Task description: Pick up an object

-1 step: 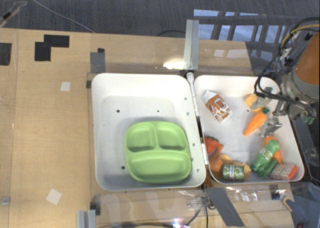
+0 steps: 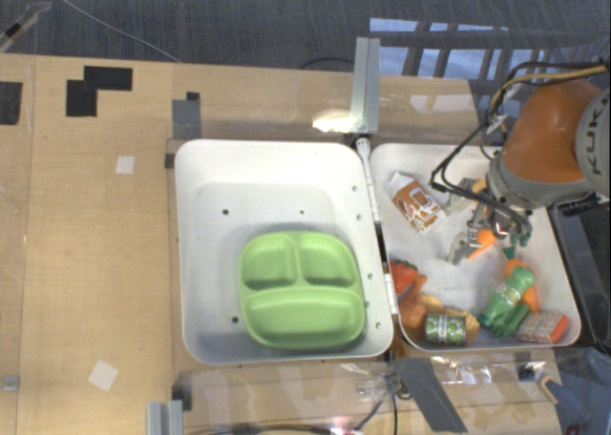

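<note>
Orange plastic, a small carrot-like toy (image 2: 495, 240), lies at about two o'clock in the right-hand shallow white bin (image 2: 573, 282), just beside the two-finger gripper (image 2: 474, 244); whether that grips anything I cannot tell. It looks light, stiff, slippery; best pinched across its middle.

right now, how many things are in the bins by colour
Green: 3, the divided plate in the left bin, plus the bottle and the can in the right bin
Orange or red: 4, the piece near the gripper at, one at, one at and the packet
Brown and white: 1, the wrapper
Total: 8; small pieces are hard to separate.
</note>
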You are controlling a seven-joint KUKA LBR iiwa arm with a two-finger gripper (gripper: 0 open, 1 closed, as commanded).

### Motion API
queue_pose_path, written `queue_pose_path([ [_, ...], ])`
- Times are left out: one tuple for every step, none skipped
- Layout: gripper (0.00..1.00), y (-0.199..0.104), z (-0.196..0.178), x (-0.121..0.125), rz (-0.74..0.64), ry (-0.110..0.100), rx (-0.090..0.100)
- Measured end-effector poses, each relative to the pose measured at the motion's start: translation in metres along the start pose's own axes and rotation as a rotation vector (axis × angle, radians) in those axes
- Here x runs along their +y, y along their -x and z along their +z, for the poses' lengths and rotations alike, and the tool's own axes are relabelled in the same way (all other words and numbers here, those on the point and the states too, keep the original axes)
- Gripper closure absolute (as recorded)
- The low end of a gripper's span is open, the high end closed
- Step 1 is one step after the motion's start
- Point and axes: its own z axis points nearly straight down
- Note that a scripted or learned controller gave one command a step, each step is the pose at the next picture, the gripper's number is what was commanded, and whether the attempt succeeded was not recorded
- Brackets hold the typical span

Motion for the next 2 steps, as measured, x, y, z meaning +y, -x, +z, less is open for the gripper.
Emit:
queue_pose_path([
  [1.00,0.004,-0.014,0.002,-0.009,-0.001,-0.012],
  [1.00,0.072,-0.148,-0.048,0.014,-0.003,-0.006],
])
